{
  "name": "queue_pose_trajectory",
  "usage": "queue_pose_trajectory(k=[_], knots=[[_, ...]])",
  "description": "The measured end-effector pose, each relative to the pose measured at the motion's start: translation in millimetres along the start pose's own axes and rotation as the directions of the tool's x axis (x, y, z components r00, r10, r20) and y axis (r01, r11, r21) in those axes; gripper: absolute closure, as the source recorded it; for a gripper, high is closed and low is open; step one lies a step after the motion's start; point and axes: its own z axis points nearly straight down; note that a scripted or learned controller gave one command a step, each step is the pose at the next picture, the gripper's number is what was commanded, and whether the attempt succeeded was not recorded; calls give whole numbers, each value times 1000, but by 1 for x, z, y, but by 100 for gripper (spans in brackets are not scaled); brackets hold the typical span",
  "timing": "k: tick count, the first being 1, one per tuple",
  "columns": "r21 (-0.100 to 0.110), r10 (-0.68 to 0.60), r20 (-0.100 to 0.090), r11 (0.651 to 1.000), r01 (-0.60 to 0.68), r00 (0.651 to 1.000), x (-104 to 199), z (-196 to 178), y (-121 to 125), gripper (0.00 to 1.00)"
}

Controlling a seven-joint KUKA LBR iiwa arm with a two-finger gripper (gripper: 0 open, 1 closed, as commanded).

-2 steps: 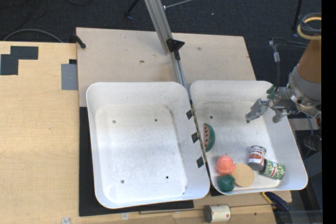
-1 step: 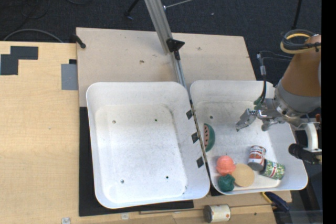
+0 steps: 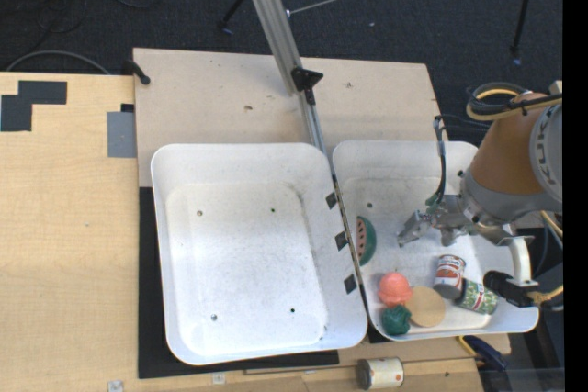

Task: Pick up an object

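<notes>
Because the toys sit bunched in the near corner of the right bin (image 3: 404, 162), the hand (image 3: 424, 226) hangs above them, I cannot tell its grip

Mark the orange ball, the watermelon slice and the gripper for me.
orange ball (image 3: 394, 287): camera view, middle of its top.
watermelon slice (image 3: 366, 239): camera view, red flesh by the right bin's left wall.
gripper (image 3: 407, 233): camera view, between its fingertips, over the right bin.
</notes>
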Motion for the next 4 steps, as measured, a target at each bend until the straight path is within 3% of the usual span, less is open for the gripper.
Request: queue_pose_trajectory(k=[1, 3, 4], knots=[[-4, 7, 1, 1000, -7, 1000, -2, -14, 1, 100], [-12, -2, 3, 1000, 2, 1000, -7, -113, -1, 100], [-10, -2, 3, 1000, 2, 1000, -8, -140, 0, 100]])
